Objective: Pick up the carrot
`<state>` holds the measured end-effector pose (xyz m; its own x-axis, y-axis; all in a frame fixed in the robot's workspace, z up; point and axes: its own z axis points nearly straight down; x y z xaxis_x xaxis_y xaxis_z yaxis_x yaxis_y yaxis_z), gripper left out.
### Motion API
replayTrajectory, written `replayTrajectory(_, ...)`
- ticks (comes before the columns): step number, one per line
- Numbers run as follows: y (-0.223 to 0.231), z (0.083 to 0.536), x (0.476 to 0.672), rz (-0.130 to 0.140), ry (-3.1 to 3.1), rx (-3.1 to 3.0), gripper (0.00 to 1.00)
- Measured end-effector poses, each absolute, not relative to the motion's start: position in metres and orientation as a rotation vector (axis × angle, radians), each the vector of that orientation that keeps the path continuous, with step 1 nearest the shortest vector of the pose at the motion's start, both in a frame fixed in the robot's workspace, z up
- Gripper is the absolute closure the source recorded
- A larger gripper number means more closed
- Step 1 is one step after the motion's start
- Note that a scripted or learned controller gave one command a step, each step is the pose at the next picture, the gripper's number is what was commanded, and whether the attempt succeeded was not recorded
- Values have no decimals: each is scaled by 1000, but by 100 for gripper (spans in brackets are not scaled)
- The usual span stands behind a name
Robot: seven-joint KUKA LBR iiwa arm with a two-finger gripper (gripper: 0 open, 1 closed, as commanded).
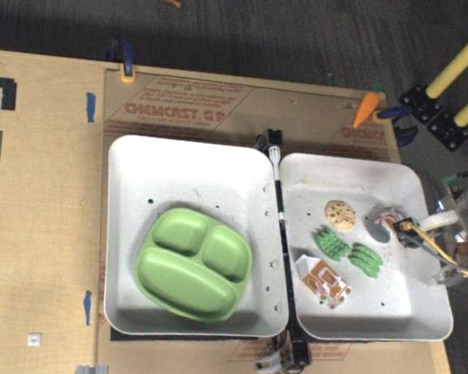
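so the carrot (365, 109) is a small orange toy one with a little green top, and it isn't in either bin, it's sitting out on the brown cardboard sheet just behind the right bin's far edge. It lies tilted, green end pointing up and to the right toward a blue clamp, pointy orange tip aimed down-left at the bin rim, right next to some red printing on the cardboard. Nothing is touching it or covering it as far as I can see.
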<state>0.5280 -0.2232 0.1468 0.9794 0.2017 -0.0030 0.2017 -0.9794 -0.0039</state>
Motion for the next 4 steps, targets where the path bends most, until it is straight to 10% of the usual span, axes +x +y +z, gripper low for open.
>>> replayTrajectory(3, -219, 115, 527, 3, -316, -3112, 0)
replayTrajectory(4, -220, 124, 526, 8, -321, -3115, 100)
